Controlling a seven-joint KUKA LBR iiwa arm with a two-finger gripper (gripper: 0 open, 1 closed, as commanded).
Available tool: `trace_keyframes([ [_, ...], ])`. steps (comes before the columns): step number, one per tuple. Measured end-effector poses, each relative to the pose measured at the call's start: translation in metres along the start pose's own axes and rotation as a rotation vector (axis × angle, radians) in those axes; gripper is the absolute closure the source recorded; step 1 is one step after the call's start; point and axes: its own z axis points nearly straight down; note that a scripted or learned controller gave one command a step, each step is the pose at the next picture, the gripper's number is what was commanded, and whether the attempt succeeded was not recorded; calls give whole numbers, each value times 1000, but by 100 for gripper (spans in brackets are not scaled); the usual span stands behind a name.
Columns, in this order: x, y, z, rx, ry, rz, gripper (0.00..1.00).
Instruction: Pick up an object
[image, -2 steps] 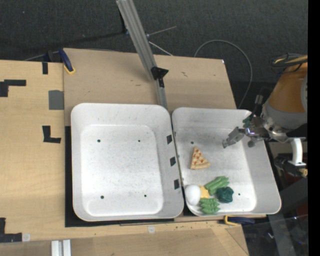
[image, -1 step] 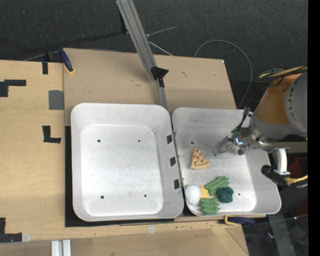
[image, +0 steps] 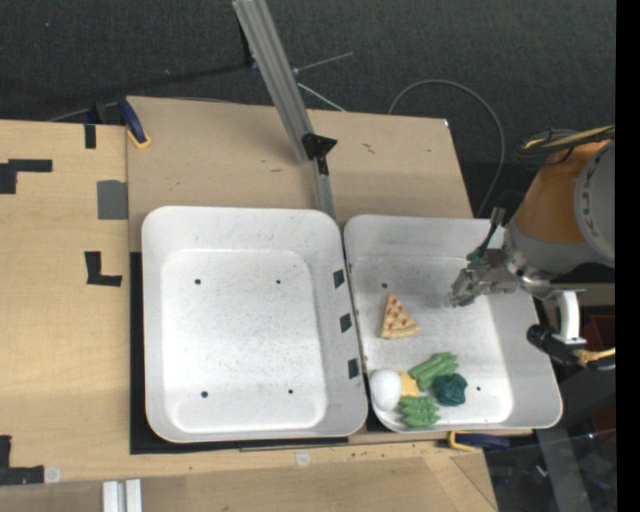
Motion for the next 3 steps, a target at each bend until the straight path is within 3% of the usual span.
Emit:
trace_keyframes([
  [2, -2, 4, -126, -9, -3, 1, 100],
  [3, -2, 4, -148, -5, -1, 1, 100],
])
